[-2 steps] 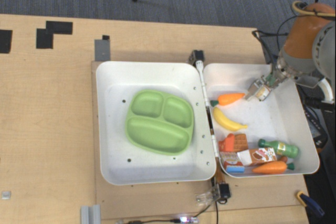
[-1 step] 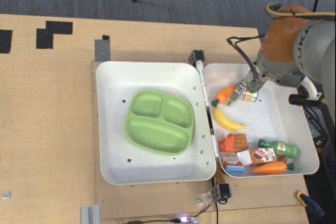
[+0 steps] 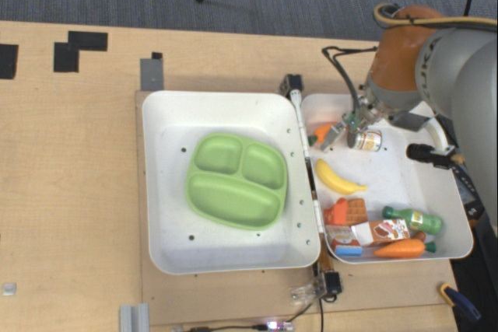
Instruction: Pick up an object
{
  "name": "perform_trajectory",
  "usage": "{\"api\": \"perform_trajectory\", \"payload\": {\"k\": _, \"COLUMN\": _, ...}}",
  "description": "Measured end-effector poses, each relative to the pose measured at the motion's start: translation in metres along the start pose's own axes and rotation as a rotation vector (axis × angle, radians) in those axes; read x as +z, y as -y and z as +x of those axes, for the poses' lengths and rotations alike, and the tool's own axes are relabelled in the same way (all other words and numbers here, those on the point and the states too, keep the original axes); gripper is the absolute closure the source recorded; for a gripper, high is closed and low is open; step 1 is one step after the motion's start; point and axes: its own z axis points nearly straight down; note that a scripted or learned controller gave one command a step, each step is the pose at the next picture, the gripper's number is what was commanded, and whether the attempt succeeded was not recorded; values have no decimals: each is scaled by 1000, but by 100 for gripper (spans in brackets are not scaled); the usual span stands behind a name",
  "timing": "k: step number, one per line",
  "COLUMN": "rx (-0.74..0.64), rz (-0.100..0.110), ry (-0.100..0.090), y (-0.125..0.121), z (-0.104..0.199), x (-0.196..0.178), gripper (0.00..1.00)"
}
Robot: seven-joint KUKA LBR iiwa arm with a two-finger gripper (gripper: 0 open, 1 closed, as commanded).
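Note:
The right bin (image 3: 464, 223) holds several toy foods. A yellow banana (image 3: 339, 179) lies near its middle. A small orange piece (image 3: 319, 136) sits at its far left, with a small jar (image 3: 368, 141) close by. My gripper (image 3: 345, 130) is low over the bin's far left part, between the orange piece and the jar. Along the near edge lie a green bottle (image 3: 414, 221), a carrot (image 3: 400, 248), a red and white packet (image 3: 375, 232) and an orange-brown waffle piece (image 3: 347, 211).
The left bin (image 3: 158, 167) holds a green divided plate (image 3: 236, 180). A raised divider (image 3: 307, 167) runs between the two bins. A black cable (image 3: 340, 66) loops from the wrist above the right bin's far edge. Bare wooden bench (image 3: 70, 183) lies to the left.

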Motion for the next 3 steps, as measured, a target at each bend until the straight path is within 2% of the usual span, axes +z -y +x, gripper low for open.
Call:
{"api": "perform_trajectory", "payload": {"k": 1, "rx": -398, "rz": -13, "ry": 3, "y": 22, "z": -10, "x": -1, "gripper": 0}}
{"api": "perform_trajectory", "payload": {"k": 2, "rx": -442, "rz": -9, "ry": 4, "y": 5, "z": 11, "x": -1, "gripper": 0}}
{"api": "perform_trajectory", "payload": {"k": 3, "rx": -442, "rz": -9, "ry": 4, "y": 5, "z": 11, "x": -1, "gripper": 0}}
